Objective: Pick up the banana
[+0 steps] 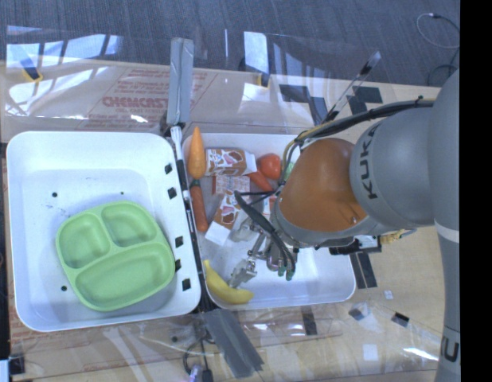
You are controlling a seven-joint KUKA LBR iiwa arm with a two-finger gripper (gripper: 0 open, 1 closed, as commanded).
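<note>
The yellow banana [224, 288] lies in the front left corner of the right bin [333, 291], curved along the bin's front wall. My gripper [251, 267] hangs just above and to the right of it, close to the banana's upper end. Nothing shows held in the gripper. The arm's orange band and grey wrist cover the middle and right of that bin.
An orange carrot [197, 153], a reddish sausage [200, 207], a red tomato [270, 165] and brown-and-white packets [227, 162] sit in the back half of the right bin. A green divided plate [115, 253] lies in the left bin [39, 165].
</note>
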